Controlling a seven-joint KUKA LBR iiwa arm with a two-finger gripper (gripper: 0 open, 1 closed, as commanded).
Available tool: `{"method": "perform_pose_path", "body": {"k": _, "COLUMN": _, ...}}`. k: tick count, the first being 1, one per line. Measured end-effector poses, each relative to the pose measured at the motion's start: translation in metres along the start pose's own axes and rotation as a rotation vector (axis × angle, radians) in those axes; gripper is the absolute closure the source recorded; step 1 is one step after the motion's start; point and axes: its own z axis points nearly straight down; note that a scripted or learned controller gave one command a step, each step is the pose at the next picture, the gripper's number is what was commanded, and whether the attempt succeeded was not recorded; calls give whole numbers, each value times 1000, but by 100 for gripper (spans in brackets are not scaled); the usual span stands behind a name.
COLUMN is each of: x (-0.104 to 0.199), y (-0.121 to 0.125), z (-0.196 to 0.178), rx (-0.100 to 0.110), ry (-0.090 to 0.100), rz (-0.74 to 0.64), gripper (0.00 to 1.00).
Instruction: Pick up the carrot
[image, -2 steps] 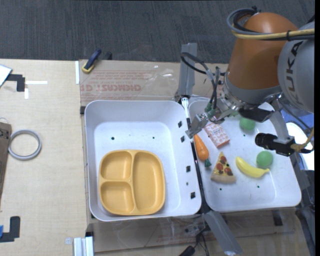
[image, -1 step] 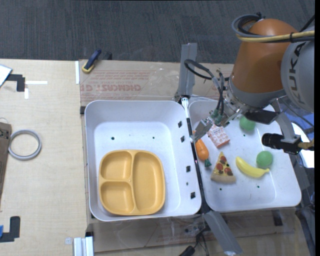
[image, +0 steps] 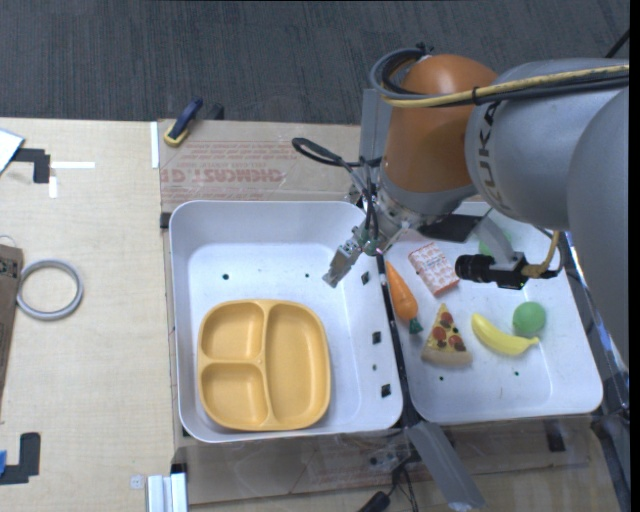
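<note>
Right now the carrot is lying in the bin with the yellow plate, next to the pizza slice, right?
Not quite. The carrot lies in the other bin, the right-hand one in the camera view, by its left wall. It is next to the pizza slice. The yellow plate sits in the left bin.

arm (image: 540, 130) cut off at right edge, hiding right bin's (image: 500, 395) far wall, gripper (image: 345, 262) blurred

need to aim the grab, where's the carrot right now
The carrot lies in the right bin, against its left wall, just left of the pizza slice.
</note>
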Motion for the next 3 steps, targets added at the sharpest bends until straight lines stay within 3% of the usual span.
{"method": "perform_pose_path", "body": {"k": 1, "x": 86, "y": -55, "z": -4, "rx": 0, "ry": 1, "rz": -257, "gripper": 0}}
{"method": "perform_pose_path", "body": {"k": 2, "x": 22, "y": -35, "z": -41, "rx": -3, "ry": -2, "rz": -454, "gripper": 0}}
{"method": "perform_pose_path", "body": {"k": 3, "x": -31, "y": 43, "z": -104, "rx": -4, "ry": -5, "rz": -574, "gripper": 0}}
